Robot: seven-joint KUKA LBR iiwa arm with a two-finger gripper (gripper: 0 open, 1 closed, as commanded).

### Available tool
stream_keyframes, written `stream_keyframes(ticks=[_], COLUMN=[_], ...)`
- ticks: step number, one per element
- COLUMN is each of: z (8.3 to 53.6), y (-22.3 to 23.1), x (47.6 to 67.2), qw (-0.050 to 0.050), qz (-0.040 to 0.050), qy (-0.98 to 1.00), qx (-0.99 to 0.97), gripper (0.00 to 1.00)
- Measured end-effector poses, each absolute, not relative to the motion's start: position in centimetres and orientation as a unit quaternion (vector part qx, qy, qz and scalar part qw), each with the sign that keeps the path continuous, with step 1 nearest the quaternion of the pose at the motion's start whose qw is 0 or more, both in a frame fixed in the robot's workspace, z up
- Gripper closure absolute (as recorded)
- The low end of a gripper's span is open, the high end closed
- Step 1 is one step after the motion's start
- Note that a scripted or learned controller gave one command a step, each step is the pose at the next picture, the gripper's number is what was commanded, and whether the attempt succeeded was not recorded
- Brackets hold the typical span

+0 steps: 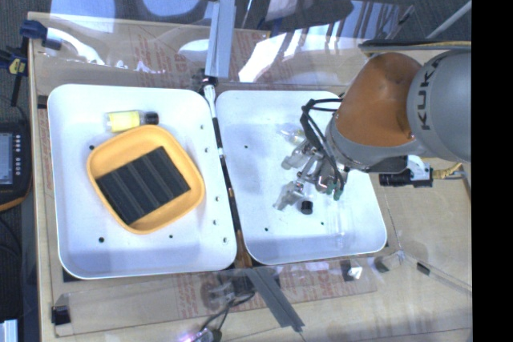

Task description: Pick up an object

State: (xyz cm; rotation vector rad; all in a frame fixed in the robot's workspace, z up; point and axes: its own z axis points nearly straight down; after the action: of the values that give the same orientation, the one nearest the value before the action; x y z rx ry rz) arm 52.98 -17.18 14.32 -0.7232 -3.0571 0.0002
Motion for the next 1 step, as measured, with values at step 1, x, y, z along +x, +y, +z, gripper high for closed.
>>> stream_keyframes(ticks=[1], z=[9.26], y=[-11.53], x=[59.33], qw=[-0.001], qz=[0.0001], qy=[-0.986], qx=[-0.169], gripper=[0.00])
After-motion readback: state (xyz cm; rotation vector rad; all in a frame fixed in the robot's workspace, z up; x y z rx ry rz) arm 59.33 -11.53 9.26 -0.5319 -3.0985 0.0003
